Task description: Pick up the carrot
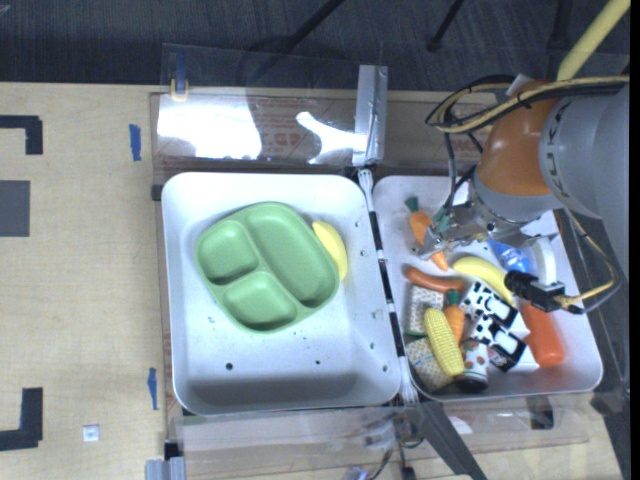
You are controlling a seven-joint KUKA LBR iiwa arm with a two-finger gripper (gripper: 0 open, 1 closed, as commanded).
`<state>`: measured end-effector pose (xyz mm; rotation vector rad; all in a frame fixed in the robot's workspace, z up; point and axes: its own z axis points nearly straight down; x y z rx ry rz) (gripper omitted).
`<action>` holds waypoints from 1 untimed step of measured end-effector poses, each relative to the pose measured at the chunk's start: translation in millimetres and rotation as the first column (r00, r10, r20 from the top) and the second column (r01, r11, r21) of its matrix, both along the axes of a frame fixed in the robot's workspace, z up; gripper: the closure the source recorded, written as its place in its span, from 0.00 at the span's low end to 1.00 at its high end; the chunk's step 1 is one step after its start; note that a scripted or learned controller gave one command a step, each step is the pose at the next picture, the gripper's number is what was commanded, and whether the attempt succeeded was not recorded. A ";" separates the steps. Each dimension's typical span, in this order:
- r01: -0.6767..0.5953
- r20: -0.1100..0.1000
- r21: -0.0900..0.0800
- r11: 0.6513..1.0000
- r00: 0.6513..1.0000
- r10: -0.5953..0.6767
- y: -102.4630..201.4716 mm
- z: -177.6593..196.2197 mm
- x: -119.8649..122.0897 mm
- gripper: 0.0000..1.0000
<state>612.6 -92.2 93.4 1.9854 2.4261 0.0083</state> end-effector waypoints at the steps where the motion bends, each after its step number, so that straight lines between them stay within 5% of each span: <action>1: -0.097 -0.006 -0.001 0.995 0.995 0.097 20.8 91.7 7.4 1.00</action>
